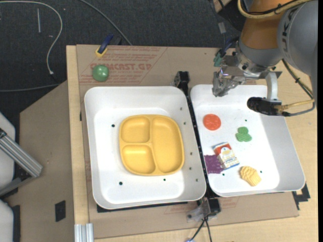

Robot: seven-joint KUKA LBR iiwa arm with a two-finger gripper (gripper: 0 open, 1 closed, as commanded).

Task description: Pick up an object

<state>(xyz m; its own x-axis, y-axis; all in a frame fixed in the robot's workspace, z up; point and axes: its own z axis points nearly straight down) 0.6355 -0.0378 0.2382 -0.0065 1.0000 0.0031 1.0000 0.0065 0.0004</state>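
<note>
red disc (212, 122) | flat | right bin (282, 135), upper left

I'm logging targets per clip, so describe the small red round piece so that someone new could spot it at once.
Start at the right-hand shallow white bin, the one without the yellow divided plate. The flat red disc lies in its upper left part, below the gripper. It is the only red round item there; the green piece sits to its right, and the small carton below is boxy.
</note>
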